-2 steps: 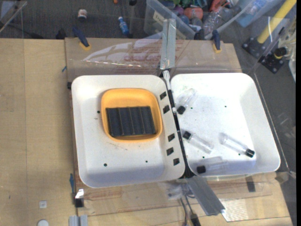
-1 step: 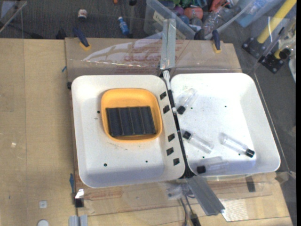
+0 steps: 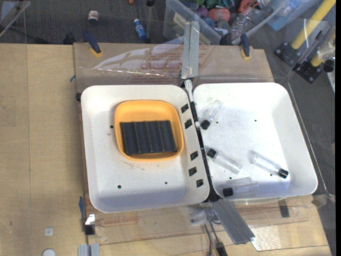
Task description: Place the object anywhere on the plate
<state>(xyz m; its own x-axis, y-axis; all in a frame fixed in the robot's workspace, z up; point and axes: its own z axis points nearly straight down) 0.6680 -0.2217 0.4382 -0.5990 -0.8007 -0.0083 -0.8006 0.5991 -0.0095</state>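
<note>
Gripper: cannot tell | orange plate point(image 3: 123, 112) mid left bin point(image 3: 98, 159), white margin all round | clear tubes point(image 3: 224, 161) scattered, right bin point(image 3: 290, 137)

A pale wooden counter point(image 3: 37, 143) fills the foreground; behind it, dark grey floor point(image 3: 64, 4) holds a clear plastic tub point(image 3: 224, 9) of colourful clutter.

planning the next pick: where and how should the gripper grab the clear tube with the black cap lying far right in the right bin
Grip the clear tube at mid-barrel, coming straight down, fingers closing across its narrow width. It lies flat on the right bin floor, slanting down-right toward its black cap, apart from the other tubes, so both sides look free. Being transparent and round, it may slip.
</note>
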